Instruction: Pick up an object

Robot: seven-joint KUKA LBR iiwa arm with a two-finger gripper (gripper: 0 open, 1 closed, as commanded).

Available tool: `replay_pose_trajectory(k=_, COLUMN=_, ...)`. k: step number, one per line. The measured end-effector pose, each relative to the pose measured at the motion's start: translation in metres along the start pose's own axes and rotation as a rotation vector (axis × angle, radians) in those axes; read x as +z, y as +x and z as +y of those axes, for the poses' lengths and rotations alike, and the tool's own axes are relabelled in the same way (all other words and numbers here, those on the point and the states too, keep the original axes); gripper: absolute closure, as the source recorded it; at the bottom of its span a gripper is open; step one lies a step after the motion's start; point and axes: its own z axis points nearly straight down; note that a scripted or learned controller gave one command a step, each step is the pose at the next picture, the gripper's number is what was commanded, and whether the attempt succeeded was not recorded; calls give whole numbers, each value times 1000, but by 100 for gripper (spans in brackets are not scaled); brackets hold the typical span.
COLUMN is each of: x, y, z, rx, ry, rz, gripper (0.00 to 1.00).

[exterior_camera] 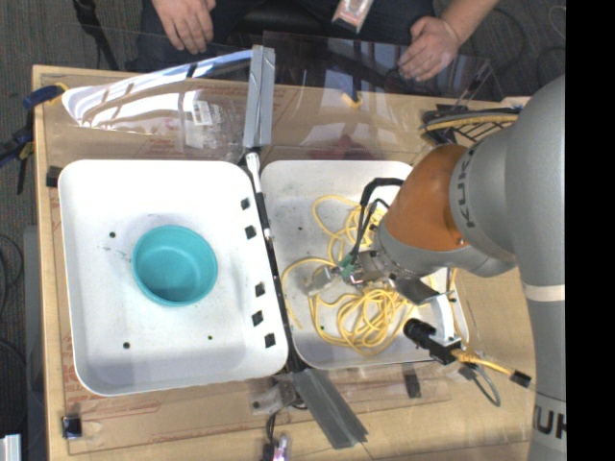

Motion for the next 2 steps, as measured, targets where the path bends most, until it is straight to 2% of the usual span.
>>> replay_pose_trajectory(k=1, x=-10, y=0, z=1, rx=-5, ry=1, rz=1, gripper=100)
replay_pose_trajectory(k=2, x=-10, y=0, z=1, rx=-5, ry=1, rz=0, gripper=0)
